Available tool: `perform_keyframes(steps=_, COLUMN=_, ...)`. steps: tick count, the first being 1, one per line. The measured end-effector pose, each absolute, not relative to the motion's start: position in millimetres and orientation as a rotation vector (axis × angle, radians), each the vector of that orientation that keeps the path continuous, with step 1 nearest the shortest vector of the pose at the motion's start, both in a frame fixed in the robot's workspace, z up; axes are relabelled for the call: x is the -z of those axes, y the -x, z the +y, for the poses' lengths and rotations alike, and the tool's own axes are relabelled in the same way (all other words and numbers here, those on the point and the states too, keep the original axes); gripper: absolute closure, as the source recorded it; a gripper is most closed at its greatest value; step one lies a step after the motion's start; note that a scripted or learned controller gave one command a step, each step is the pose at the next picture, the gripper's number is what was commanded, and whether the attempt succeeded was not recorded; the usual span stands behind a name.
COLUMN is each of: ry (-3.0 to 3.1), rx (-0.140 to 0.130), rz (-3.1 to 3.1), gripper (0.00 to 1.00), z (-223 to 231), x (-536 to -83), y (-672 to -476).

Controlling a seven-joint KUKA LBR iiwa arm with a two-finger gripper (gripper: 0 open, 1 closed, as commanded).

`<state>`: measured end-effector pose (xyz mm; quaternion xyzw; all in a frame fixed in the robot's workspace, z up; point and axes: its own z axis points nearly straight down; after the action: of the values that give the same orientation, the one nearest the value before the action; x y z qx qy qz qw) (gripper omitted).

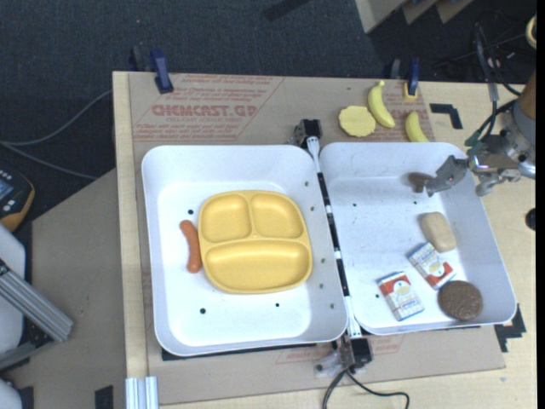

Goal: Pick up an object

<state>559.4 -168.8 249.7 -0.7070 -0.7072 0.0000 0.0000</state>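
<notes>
1. Reaching in from the right, the gripper (pixel 461 175) hangs over the top right part of the right bin (pixel 375 228).
2. I cannot tell if the gripper is open or closed, and I see no object in it.
3. A small dark piece (pixel 418 180) lies in the bin just left of the gripper.
4. Lower down in the right bin lie a tan bread roll (pixel 437 230), a small red and white box (pixel 428 264), a second red and white box (pixel 400 296) and a round brown cookie (pixel 461 300).
5. The left bin (pixel 170 228) holds a yellow tray (pixel 253 241) with three parts.
6. An orange hot dog (pixel 192 245) lies just left of the tray.
7. On the table (pixel 213 109) behind the right bin lie a yellow round piece (pixel 357 121) and two bananas (pixel 381 105), one at the right (pixel 415 127).
</notes>
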Motion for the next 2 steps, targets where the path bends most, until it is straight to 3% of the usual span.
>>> perform_keyframes(steps=1, ry=2.222, rx=-0.009, rz=-2.21, gripper=0.0, z=-210, x=-176, y=-535.3)
perform_keyframes(steps=2, ry=2.215, rx=-0.003, rz=-2.219, gripper=0.0, z=-214, x=-91, y=-569.9)
